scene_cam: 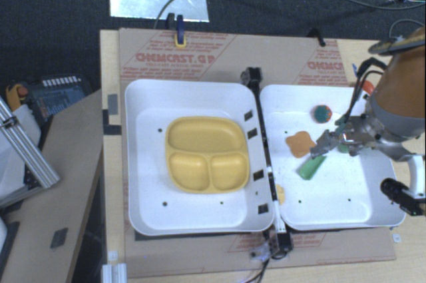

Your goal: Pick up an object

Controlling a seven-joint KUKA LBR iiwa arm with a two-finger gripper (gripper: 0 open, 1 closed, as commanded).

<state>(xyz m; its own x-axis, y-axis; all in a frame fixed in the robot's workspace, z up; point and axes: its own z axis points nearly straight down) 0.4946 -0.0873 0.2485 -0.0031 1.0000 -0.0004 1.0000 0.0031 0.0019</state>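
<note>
The right bin [333, 205] holds a flat orange piece [300, 142], a green cylinder [310, 167] lying at a slant just below it, and a small blue-green ball [323, 113] nearer the far wall. My gripper [335, 142] hangs low over the right bin, just right of the orange piece and above the upper end of the green cylinder. Whether it touches either one is unclear. The grey arm and its orange band [403, 85] cover the bin's right side.
A yellow three-compartment tray [206, 154] lies in the middle of the left bin [143, 162]. A black divider with clips [261, 142] runs between the bins. A small yellow scrap [280, 194] sits by the right bin's left wall. Cables lie beyond the bench.
</note>
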